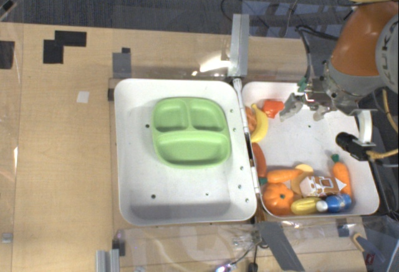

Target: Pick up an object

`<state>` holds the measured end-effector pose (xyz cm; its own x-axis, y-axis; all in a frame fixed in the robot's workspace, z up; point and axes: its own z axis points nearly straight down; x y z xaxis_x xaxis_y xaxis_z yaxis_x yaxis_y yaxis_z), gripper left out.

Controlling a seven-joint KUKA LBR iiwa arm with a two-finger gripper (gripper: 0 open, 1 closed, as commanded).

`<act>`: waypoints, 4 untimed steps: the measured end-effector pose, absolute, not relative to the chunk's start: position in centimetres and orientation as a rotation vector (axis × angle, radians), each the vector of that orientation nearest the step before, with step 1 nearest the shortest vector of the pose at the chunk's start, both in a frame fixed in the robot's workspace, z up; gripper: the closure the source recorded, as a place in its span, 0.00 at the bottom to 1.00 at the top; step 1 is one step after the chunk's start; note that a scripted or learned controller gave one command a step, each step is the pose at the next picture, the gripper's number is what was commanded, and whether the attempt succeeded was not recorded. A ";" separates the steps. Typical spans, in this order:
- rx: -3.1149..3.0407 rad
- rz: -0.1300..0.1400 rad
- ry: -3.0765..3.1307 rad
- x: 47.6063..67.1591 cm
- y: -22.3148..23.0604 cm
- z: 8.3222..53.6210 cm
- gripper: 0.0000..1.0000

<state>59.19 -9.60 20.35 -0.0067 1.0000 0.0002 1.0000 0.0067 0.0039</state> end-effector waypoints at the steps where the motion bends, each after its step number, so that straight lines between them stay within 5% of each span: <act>1: 1.928 0.008 2.466 49.8 -15.5 9.0 0.00; 2: 1.922 0.018 2.464 50.2 -15.3 10.2 1.00; 3: 2.403 0.005 2.019 51.5 -12.4 10.4 1.00; 4: 2.404 0.005 2.019 51.5 -12.4 10.4 0.00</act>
<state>51.54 -12.44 10.42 0.1729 0.9849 0.0007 0.9849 -0.1729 0.0038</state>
